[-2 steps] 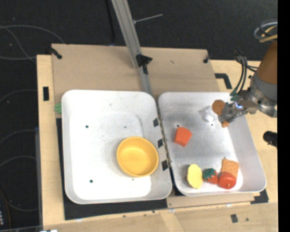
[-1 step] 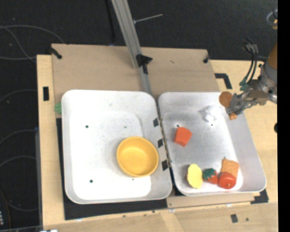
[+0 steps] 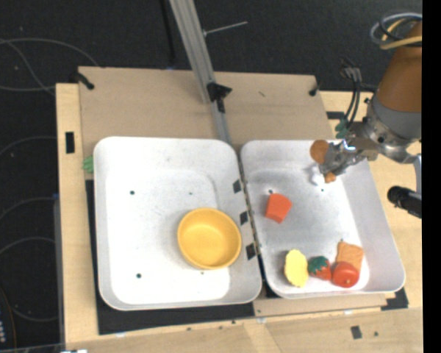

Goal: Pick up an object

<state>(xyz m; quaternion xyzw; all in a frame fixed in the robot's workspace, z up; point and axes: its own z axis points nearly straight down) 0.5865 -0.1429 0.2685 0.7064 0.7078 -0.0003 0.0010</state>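
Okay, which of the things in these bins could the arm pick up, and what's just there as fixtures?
Could be picked up:
orange block
yellow piece
red tomato-like piece
brown piece beside the gripper
yellow bowl

Just fixtures:
left bin
right bin
metal pole

The arm (image 3: 398, 87) runs off the right edge, cut above its orange band. The gripper (image 3: 336, 160) is too small to read, and a brownish object (image 3: 320, 151) beside it stays unidentifiable.
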